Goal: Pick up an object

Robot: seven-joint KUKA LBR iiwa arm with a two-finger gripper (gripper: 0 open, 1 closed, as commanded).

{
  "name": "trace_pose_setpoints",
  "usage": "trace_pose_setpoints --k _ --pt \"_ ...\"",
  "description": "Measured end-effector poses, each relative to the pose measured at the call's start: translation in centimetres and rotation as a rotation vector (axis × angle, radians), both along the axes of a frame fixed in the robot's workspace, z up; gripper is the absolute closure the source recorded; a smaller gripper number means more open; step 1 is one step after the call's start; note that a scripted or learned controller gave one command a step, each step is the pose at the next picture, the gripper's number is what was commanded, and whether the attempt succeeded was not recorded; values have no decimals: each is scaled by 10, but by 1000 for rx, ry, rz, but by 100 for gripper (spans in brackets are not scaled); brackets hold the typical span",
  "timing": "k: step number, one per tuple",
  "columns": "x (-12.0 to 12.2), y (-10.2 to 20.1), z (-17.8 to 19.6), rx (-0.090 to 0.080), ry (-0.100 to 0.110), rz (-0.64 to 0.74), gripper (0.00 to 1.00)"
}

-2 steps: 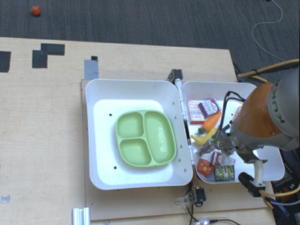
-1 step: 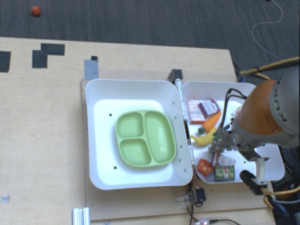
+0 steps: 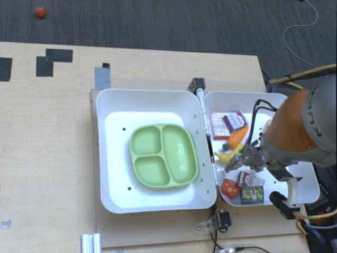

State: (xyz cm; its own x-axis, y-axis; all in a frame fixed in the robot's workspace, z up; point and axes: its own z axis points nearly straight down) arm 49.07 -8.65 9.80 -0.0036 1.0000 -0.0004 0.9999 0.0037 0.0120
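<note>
Banana lies unlifted in right bin; my end effector hovers there, its grip state impossible to tell.

Green plate in left bin, claw over toys

No lettering is showing clearly enough to read: the printing on the small red-and-white packet and the green carton is staying blurred.

Looks like a robotics lab: wooden bench with black tape marks, two white bins clamped on it, grey carpet beyond, loose cable behind the bench.
</note>
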Motion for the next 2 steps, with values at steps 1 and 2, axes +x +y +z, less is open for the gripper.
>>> trace_pose_setpoints --k 1,2 --pt "1 1 10 1 -3 2 100" --pt "1 1 10 1 -3 2 0"
